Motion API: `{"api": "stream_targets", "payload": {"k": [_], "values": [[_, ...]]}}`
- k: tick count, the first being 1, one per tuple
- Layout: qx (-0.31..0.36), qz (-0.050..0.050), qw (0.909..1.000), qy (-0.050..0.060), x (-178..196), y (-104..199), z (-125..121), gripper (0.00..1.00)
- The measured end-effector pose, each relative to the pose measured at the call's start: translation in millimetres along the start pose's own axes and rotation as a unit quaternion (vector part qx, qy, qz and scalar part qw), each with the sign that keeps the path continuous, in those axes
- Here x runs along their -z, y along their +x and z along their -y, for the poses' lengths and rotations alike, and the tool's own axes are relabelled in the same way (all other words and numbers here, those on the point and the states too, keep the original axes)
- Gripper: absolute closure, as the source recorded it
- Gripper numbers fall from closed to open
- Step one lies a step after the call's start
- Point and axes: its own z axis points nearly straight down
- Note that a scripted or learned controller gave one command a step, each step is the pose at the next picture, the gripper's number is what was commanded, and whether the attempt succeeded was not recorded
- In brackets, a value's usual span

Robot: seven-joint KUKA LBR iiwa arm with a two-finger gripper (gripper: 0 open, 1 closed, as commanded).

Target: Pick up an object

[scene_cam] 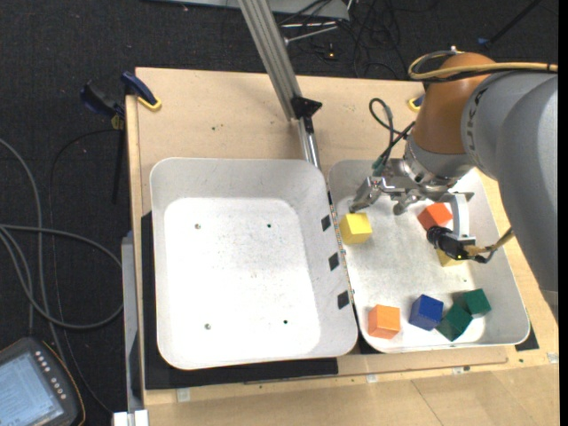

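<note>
In the right bin (401, 264) lie several small blocks. A yellow block (356, 227) sits near the bin's left wall. My gripper (379, 205) hangs just above and to the right of it, open, with nothing between its fingers. One fingertip (359, 202) is close over the yellow block's top edge. An orange-red block (436, 215) lies to the right of the gripper. Along the bin's near edge sit an orange block (383, 320), a blue block (426, 311) and two green blocks (454, 323) (477, 302).
The left bin (240, 264) lies beside the right one, and their walls meet near the yellow block. A small yellow piece (446, 256) lies partly under a black part of the arm's cabling. A slanted metal pole (277, 56) crosses the back of the bench.
</note>
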Motion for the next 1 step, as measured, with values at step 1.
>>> {"api": "stream_targets", "payload": {"k": [1], "values": [[0.0,0.0,1.0,-0.001,-18.3,0.9,-0.1,0.0]]}}
